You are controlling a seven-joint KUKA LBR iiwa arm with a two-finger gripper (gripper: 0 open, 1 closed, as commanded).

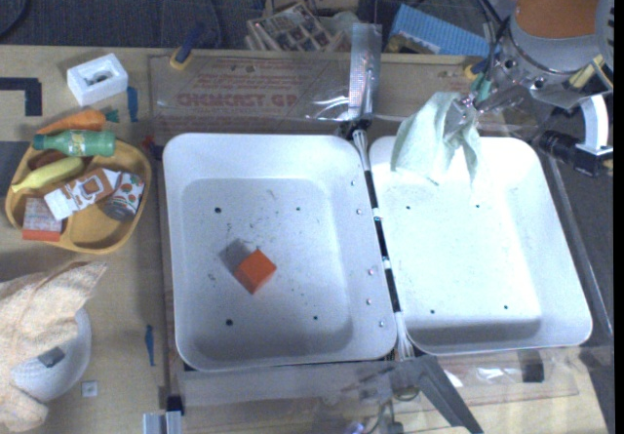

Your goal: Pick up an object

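My gripper (476,98) hangs over the back edge of the right bin (487,325), below the arm's orange band. It is shut on a pale green cloth (432,141), pinched at its top corner. The cloth droops down and to the left, its lower folds over the bin's back left corner. An orange block (257,271) lies in the left bin (195,178), a little left of its middle, with a small grey piece (234,254) touching its upper left side. The gripper is far from the block.
A wooden bowl (97,232) of toy food sits left of the bins. A white box (97,78) lies behind it, and a beige cloth (44,325) lies at the front left. A clear plastic sheet (253,91) lies behind the left bin.
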